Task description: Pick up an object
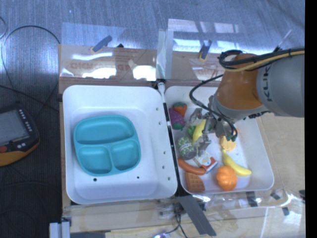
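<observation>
My gripper (204, 133) is low inside the right bin (262, 167), among a pile of toy food. A small yellow piece (198, 130) lies right at the gripper's tip, and whether it is held is unclear. Just left of it are a green round toy (184, 145) and a purple toy (176, 116) with an orange-red one (181, 107) behind. In front of the gripper lie a white and red carton (206, 160), a red sausage (190, 167) and a brown waffle (195, 183). An orange (226, 178), a banana (237, 165) and a yellow chunk (228, 144) sit to the right.
The left bin (84, 98) holds a teal divided plate (106, 144). A ridge between the two bins (168, 148) runs close to the toys' left side. Cables (233, 58) loop over the arm's orange band. A handheld controller (17, 130) lies at the far left.
</observation>
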Controlling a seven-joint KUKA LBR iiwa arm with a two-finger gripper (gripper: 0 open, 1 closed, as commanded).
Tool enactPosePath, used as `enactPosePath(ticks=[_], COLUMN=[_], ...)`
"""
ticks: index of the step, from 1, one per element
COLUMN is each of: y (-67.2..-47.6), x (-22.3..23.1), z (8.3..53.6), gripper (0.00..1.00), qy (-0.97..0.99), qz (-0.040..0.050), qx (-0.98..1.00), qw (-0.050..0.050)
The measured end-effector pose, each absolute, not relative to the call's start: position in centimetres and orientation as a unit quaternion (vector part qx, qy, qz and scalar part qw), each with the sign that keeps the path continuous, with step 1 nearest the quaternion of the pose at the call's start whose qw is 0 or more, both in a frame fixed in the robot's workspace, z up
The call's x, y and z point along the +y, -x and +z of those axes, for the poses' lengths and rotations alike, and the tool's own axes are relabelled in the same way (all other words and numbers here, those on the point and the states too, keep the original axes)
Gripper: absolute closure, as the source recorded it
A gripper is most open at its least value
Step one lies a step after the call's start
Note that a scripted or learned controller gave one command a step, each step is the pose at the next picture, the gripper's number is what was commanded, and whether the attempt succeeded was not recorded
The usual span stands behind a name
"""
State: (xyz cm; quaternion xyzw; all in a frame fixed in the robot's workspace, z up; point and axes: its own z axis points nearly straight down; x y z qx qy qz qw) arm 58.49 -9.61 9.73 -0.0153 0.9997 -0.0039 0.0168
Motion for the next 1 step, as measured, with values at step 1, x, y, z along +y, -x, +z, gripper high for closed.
enactPosePath(ticks=[1], y=[-57.92], x=[-10.21], z=[9.65], gripper=[0.0], qy=[-0.061], qz=[-0.0021], qx=[0.998], qw=[0.017])
